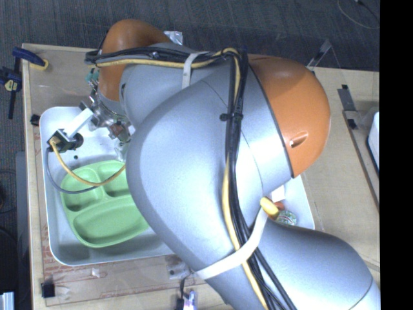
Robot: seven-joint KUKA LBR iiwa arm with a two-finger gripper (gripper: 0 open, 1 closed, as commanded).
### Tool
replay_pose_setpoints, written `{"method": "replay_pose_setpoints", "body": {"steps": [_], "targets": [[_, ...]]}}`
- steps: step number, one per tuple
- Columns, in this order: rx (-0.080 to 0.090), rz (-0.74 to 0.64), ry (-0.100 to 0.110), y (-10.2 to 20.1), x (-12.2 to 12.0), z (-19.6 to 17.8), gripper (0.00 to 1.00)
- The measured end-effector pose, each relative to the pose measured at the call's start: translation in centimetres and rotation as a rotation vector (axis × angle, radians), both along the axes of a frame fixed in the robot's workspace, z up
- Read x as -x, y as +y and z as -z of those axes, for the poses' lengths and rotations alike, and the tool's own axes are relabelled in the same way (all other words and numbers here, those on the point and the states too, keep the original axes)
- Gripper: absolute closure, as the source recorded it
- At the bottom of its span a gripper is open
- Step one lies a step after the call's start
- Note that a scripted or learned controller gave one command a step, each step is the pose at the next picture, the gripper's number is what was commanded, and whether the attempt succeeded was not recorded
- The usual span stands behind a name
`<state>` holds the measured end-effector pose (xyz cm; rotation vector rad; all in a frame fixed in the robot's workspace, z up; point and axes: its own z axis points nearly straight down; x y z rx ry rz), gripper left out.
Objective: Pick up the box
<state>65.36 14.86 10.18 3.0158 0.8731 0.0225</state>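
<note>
1. Reaching in from the right, a smooth grey arm with a glossy orange band is seen above the wooden desk.
2. A moulded green tray with rounded compartments is set in the shallow white left bin.
3. The claw is held over that bin's far end, just beyond the tray; its state cannot be told.
4. Where the box lies cannot be told; a small mottled item is glimpsed in the right bin, well apart from the claw.

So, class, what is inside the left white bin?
A green divided tray lies in the left bin. The grey arm covers the bin's right side, so what lies there cannot be told.
</note>
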Motion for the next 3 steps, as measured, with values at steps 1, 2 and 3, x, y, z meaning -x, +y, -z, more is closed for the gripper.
{"method": "replay_pose_setpoints", "body": {"steps": [1,2,3], "targets": [[0.000,-0.005,0.005,0.1,0.2,-0.8,1.00],[-0.001,0.358,0.018,-2.3,2.2,-6.7,1.00],[0.000,0.328,0.021,-4.9,1.6,-4.7,1.00]]}}
